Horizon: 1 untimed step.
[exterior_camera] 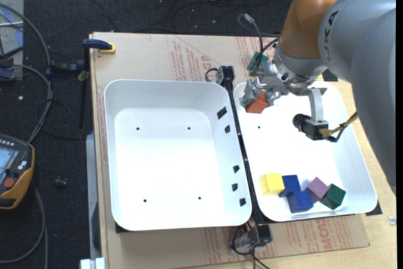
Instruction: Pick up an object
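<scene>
My gripper (259, 97) hangs over the far left corner of the right bin (352, 154), under the orange band of the arm. An orange-red block (255, 104) shows between its fingertips, and the fingers are shut on it. The block looks slightly raised off the bin floor. Loose blocks lie together at the near end of the same bin: a yellow block (272, 183), two blue blocks (290, 184) (301, 200), a purple block (318, 187) and a green block (334, 196).
The left bin (126, 97) sits beside the right one, with a black divider strip (238, 148) between them. A black wrist attachment with a cable (310, 125) hangs over the right bin. Both bins rest on a cardboard sheet (170, 53).
</scene>
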Motion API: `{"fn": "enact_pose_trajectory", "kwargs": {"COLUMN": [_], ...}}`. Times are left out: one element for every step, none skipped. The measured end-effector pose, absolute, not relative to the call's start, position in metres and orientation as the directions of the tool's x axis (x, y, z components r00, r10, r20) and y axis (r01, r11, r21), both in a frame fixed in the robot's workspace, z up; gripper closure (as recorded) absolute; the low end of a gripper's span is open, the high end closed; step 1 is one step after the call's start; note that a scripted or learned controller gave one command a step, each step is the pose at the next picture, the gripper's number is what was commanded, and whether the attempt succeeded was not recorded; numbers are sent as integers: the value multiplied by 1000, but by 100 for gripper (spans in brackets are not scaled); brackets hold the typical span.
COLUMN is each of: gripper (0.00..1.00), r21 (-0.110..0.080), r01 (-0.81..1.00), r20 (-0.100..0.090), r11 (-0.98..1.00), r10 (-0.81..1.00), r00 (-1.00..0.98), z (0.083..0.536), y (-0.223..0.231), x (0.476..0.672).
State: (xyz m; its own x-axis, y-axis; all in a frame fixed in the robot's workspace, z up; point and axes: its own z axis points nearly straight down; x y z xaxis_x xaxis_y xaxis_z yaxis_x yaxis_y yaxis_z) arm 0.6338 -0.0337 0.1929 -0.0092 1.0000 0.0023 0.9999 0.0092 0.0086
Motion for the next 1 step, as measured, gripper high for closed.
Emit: {"fn": "enact_pose_trajectory", "kwargs": {"gripper": [100], "r21": [0], "r01": [1000], "r20": [2], "r11": [6], "r10": [1000], "r00": [-6], "z": [192], "y": [35], "x": [606]}}
